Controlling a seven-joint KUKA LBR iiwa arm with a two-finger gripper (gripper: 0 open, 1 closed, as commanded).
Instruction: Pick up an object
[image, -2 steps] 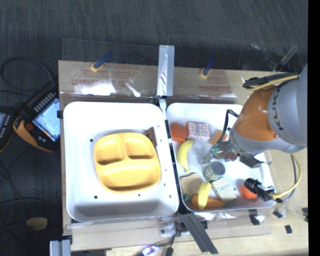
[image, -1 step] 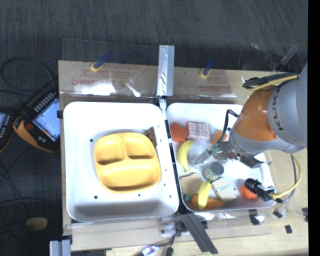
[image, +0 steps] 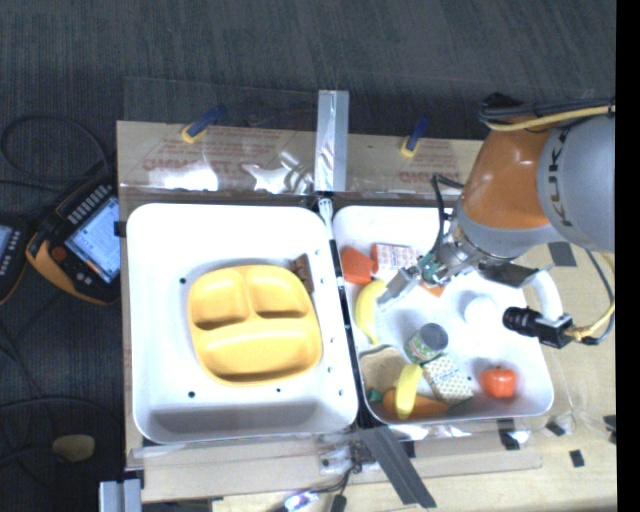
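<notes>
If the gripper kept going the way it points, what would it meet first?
The gripper points left and slightly down across the right bin. Likely first contact is the banana by the divider, though height above it is unclear.

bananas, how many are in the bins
2. One banana lies along the right bin's left wall, beside the divider. The other banana is near the front edge, next to the can. More could be hidden under the arm.

The arm (image: 545, 190) is cut off by the picture's edge at three o'clock, its wrist hides part of the right bin (image: 530, 395), and the gripper (image: 405, 280) is too blurred to read.
</notes>
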